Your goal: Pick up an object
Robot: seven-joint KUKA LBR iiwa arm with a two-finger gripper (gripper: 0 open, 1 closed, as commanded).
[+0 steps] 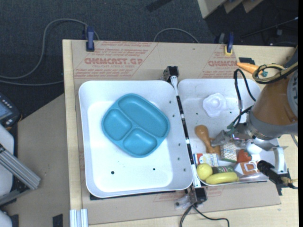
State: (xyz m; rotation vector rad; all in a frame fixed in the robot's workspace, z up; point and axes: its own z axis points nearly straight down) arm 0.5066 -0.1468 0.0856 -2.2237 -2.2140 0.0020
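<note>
the arm reaches in over the right bin (189, 90), and its gripper (235, 137) hangs low above the clutter at the near end; whether it is released or clenched i cannot tell from this angle. the things to choose from lie bunched in that bin's near corner: a yellow banana (222, 177) lying flat with its long axis running left to right along the near wall, a yellow lemon (204, 170) touching its left end, a brown wooden piece (205, 137) whose long axis runs from the far left down toward the near right, and a red item (244, 155) just beside the gripper among some flat printed packets. a clear plastic cup (213, 103) sits apart toward the far end. the left bin (90, 126) carries a blue divided plate (135, 125). the banana looks light, probably smooth toy plastic, so likely slippery; gripping across its narrow middle seems the surest hold. the wooden piece looks stiff and best taken across its slim neck.
</note>
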